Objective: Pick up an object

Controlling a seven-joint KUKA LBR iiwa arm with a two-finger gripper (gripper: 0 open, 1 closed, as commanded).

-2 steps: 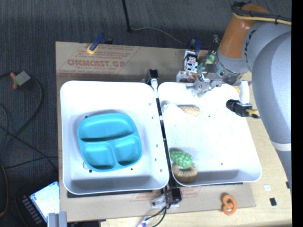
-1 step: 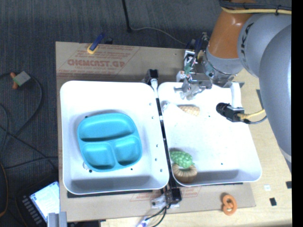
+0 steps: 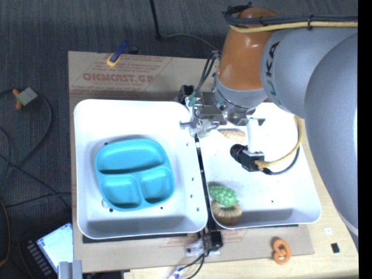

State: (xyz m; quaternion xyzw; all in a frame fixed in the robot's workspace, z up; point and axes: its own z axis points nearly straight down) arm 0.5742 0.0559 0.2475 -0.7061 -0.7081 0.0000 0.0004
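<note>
- A small grey-and-orange object (image 3: 25, 97) is seen on the dark floor at far left, with cables around it
- A blue-and-yellow clip (image 3: 118, 52) lies at the top of the printed cardboard sheet (image 3: 125, 74) under the bins
- The left bin (image 3: 136, 167) is occupied by a blue divided tray (image 3: 135, 172) with three compartments, set near its middle
- A green knobbly object (image 3: 222, 194) is seen at the near left corner of the right bin (image 3: 279, 208), touching a tan ring-shaped object (image 3: 226, 213) just below it
- The claw (image 3: 210, 118) is seen over the far left corner of the right bin, beside the dividing wall; whether it is wide or narrow cannot be told, as the wrist covers it
- A pale textured object (image 3: 233, 135) is partly visible just beneath the wrist
- An orange ring (image 3: 281, 250) lies on the counter (image 3: 325, 254) in front of the right bin
</note>
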